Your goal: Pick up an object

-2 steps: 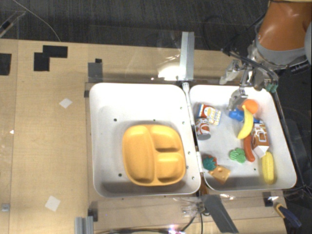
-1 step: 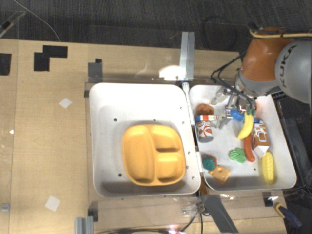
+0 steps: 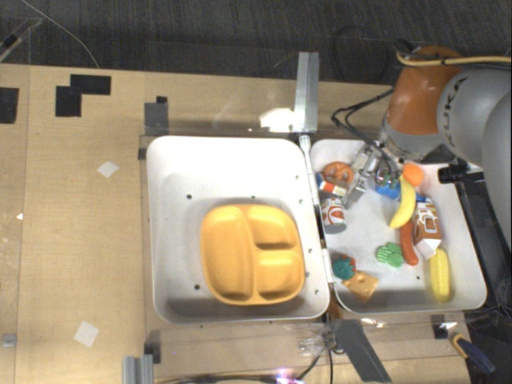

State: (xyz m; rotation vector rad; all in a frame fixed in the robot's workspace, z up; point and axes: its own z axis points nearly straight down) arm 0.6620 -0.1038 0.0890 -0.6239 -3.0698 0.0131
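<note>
The grey arm with its orange band reaches into the right-hand shallow white bin point(image 3: 472, 294) near its far edge, its gripper point(image 3: 362, 184) low over a small red-and-white can point(image 3: 333, 213) by the bin's left wall; how far the fingers stand apart I cannot tell. A yellow banana point(image 3: 404, 206), a corn cob point(image 3: 439, 274) and a green toy point(image 3: 390, 254) lie nearer the bin's right and near edges. The left white bin point(image 3: 172, 174) carries a yellow three-part plastic tray point(image 3: 250, 252) near its near edge.
</note>
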